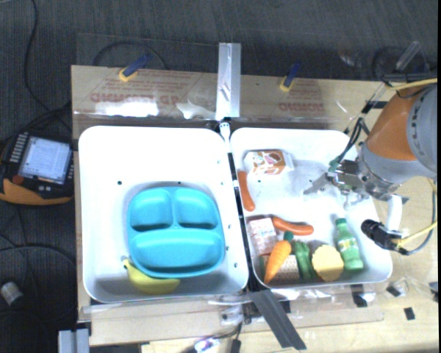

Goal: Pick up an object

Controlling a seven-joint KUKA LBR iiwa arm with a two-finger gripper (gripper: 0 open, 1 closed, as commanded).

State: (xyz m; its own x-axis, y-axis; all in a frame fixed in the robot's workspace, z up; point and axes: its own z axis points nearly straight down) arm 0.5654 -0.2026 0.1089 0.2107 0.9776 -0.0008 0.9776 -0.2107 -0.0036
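Honestly, you won't get much readable text out of this one. The clear plastic sheet (154,98) across the top of the frame has reddish printing on it, left and right of the silver tape strip (228,79), but it looks mirrored and too faint to make out. The packet (267,162) at upper centre and the small pack (262,234) below it both have printed fronts, just too blurry. The handheld's screen (44,160) at far left is glowing but unreadable too.
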